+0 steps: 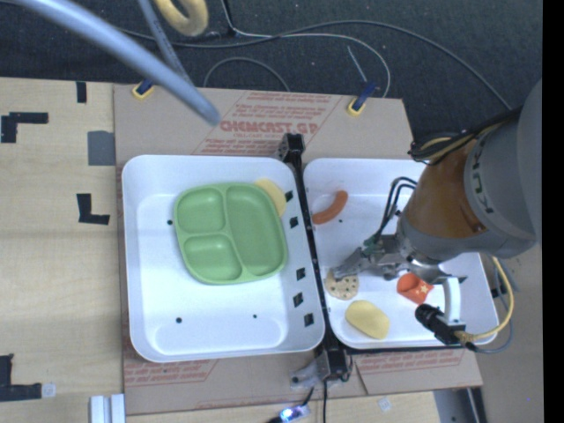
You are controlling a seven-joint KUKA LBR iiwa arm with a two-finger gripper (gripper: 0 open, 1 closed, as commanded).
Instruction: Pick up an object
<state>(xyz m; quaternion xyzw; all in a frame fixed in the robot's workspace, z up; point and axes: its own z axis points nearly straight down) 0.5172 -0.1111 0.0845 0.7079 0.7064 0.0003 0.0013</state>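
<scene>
Cardboard-topped bench (264,117) under two white bins (145,236).

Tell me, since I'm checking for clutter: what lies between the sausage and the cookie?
Bare white bin floor in the camera view; nothing sits between the sausage and the cookie.

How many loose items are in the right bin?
4: a sausage at the back left, a cracker by the hand, a yellow lump in front, an orange piece under the arm; more may be hidden.
</scene>
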